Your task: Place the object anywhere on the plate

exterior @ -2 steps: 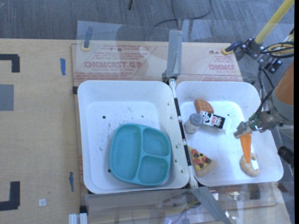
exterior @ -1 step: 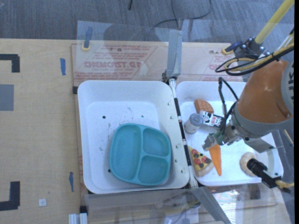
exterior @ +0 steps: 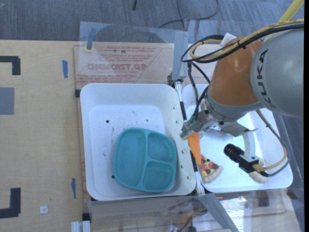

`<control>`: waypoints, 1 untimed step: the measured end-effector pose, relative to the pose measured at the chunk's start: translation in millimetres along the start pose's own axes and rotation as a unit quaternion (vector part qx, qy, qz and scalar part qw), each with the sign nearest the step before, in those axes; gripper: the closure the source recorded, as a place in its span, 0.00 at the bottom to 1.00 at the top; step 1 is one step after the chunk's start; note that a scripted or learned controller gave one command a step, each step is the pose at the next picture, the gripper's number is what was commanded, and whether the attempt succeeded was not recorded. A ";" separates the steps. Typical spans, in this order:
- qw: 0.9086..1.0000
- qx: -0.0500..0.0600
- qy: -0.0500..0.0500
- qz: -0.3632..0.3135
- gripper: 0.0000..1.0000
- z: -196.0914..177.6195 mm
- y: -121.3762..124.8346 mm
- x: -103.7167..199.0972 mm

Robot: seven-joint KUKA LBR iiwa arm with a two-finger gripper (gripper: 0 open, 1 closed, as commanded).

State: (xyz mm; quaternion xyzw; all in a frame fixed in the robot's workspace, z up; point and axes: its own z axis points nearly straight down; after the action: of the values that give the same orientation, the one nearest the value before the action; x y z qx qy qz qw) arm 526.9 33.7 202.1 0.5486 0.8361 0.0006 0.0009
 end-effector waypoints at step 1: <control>0.998 0.002 0.001 0.057 1.00 35.7 37.2 63.3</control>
State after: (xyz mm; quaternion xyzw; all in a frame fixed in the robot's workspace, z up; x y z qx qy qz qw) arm 535.9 106.6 166.5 0.5955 0.8034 -0.0003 -0.0005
